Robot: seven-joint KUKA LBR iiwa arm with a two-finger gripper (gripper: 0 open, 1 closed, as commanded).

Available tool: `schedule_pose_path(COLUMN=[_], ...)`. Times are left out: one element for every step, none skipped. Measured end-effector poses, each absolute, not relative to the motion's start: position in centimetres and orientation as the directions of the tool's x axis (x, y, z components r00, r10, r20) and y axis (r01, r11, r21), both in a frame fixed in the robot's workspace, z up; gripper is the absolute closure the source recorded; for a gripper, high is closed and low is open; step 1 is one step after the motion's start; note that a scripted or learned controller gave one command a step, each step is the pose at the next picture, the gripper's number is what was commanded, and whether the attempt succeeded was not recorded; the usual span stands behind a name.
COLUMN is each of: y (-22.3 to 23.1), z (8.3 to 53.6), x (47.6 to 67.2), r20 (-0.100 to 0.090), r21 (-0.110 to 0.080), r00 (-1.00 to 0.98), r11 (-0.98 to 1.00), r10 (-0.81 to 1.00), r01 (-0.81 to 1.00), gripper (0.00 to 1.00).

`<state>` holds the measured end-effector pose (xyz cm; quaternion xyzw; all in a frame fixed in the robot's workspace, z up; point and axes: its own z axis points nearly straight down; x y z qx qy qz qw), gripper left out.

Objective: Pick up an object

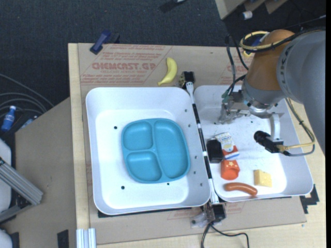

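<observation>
So the pincer (229, 112) is hanging over the far corner of the right bin (292, 164), above bare white floor with nothing between its tips as far as I can see, and honestly I can't tell if it's open or closed from this angle. The stuff it could pick up all sits nearer the camera than the pincer. Closest is a small white packet (224, 139), just below it in the view, touching a black block (214, 150) that's up against the bin's wall. Below those is an orange chunk (230, 169), then a sausage (240, 188) lying flat by the near rim, with a cheese cube (262, 178) next to it, a bit apart. None of these touch the pincer. The arm (266, 68) goes up and away from it toward the view's right. Across the divider, well off to the pincer's side, the left bin (103, 112) holds a blue plate (155, 150). Beyond both bins, a banana (168, 72) lies on the bench, and further off a blue clip (101, 42).
</observation>
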<state>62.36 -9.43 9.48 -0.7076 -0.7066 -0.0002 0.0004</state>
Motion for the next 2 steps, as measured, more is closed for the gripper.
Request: schedule_pose_path(y=[-9.4,-9.6], z=[9.5,8.5], x=[62.4,66.7], r20=[0.001,0.0], r21=[0.0,0.001], r00=[0.001,-0.001], r11=[-0.001,0.001], r10=[1.0,1.0], r01=[1.0,1.0], gripper=[0.0,0.0])
